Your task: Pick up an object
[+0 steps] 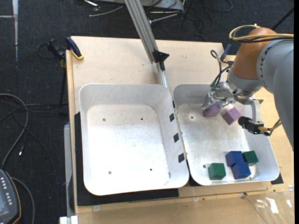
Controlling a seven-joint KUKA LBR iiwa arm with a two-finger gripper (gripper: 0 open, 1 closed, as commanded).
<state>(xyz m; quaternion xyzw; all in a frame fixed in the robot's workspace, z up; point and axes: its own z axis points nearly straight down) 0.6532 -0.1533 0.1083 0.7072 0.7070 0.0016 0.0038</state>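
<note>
I see the arm [266, 55] reaching in from the right, orange band above the wrist, bent down over the far part of the right bin [196, 139]. The gripper [218, 101] sits low over that bin's floor, near its back wall. Two purple blocks lie right under it. One purple block [211, 110] is at the gripper's near-left tip, touching or almost touching it; the other purple block [230, 115] is just beside, to the right, tilted. The two blocks are close to each other, maybe touching. I can't tell if the gripper is open or closed, the wrist body covers the tips. I also can't tell if either block is actually clamped; both look like they rest on the bin floor.

In the near right corner of the same bin: a green cube [217, 171], a blue block [237, 164] made of what looks like two blue pieces side by side, and a darker green cube [250, 157] touching the blue one on its far right. That cluster is well apart from the gripper.

The left bin [124, 139] sits beside it, rims overlapping at the middle. Both bins are on a wooden bench [117, 59]. A metal pole [142, 24] slants across the bench's back edge.
</note>
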